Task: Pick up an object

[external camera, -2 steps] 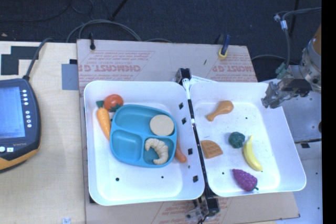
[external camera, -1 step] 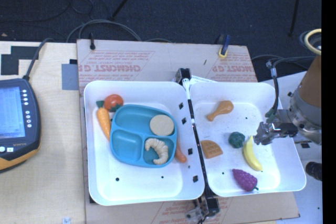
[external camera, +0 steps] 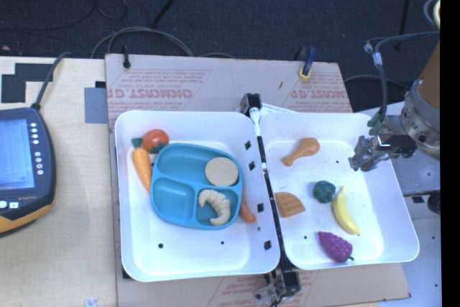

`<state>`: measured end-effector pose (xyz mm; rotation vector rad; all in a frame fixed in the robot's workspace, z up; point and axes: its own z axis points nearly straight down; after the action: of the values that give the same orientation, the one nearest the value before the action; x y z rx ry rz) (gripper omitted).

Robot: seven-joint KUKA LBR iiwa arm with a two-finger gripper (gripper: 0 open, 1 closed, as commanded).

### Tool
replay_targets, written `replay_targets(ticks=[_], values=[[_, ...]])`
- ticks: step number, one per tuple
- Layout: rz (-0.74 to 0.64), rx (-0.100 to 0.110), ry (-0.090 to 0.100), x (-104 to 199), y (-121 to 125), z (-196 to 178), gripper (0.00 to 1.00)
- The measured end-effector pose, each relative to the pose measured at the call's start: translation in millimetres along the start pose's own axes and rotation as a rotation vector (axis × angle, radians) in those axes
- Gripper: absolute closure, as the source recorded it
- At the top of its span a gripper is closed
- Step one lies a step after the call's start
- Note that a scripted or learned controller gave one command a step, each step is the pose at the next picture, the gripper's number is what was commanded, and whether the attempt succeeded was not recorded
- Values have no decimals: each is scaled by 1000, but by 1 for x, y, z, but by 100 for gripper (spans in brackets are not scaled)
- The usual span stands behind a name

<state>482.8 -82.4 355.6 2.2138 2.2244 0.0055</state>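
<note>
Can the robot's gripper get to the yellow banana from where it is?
Probably yes. The gripper sits over the right bin's upper right side, and the banana lies uncovered just below it. The broccoli sits close beside the banana, so it might get bumped.

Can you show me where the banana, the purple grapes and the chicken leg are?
banana (external camera: 345, 212): camera view, middle of its yellow curve.
purple grapes (external camera: 334, 246): camera view, centre of the bunch.
chicken leg (external camera: 302, 150): camera view, on its thick meaty end.

Blue tray, yellow banana, purple grapes
</note>
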Motion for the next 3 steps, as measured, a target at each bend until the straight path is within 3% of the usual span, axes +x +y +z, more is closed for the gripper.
replay_targets(ticks=[1,2,3], values=[[3,9,0,11,-7,11,100],[0,15,2,63,-8,72,100],[10,6,-2,-5,-8,49,100]])
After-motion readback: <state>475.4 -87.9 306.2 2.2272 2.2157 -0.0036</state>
